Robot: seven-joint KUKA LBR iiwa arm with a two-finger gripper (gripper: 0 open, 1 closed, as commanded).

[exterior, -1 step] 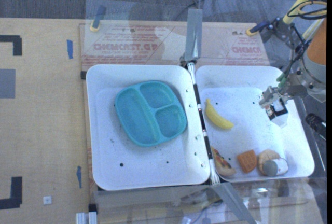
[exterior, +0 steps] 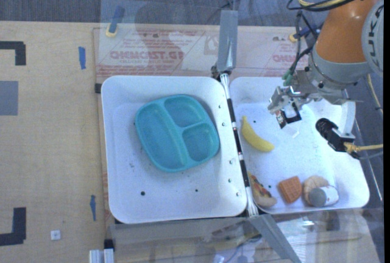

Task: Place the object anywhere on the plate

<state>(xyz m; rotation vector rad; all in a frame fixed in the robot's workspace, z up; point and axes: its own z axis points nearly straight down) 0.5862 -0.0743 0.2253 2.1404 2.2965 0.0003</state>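
A teal plate with three compartments lies in the left bin. A yellow banana rests in the right bin, close to the divider between the bins. My gripper hangs over the right bin, a little up and to the right of the banana, apart from it. Nothing shows between its fingers.
Along the right bin's near edge sit a pizza-slice toy, an orange block, a tan bread-like piece and a grey-white cylinder. A black cable fitting hangs by the arm. A metal divider stands behind the bins.
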